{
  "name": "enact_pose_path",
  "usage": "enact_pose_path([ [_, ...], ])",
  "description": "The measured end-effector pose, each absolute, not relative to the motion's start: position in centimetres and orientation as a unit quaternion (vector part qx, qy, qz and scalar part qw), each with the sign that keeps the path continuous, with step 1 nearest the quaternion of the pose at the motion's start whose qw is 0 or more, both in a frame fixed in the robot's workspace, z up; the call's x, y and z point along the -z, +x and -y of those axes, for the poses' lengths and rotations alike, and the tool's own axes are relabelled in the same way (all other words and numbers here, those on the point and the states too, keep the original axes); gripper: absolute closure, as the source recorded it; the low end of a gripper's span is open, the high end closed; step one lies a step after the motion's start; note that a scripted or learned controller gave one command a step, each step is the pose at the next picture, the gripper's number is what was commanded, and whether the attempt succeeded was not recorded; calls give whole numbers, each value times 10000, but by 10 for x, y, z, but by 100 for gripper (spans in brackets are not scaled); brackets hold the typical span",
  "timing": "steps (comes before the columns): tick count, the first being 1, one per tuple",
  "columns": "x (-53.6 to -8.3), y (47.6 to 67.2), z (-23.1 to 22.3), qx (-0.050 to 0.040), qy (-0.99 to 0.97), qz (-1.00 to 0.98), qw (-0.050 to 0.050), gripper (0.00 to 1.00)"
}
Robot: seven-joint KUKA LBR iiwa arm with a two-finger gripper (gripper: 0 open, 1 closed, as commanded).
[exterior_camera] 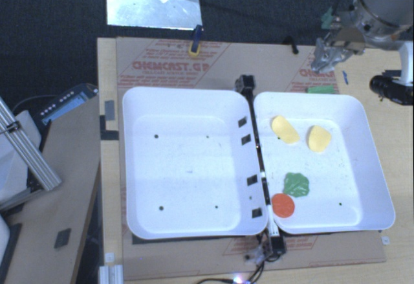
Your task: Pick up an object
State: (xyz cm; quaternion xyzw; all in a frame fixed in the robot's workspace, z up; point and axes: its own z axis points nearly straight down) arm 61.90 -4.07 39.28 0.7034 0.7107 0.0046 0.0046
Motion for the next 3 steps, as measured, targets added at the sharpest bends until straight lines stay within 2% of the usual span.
enact_pose_path([
  [1, -437, 579, -1, -29, 7039, -7103, 13, 100],
  [2, -444, 505, -18, -19, 7048, -7094, 3, 100],
  [3, -478, 486, -31, -26, 7050, -7092, 18, 100],
])
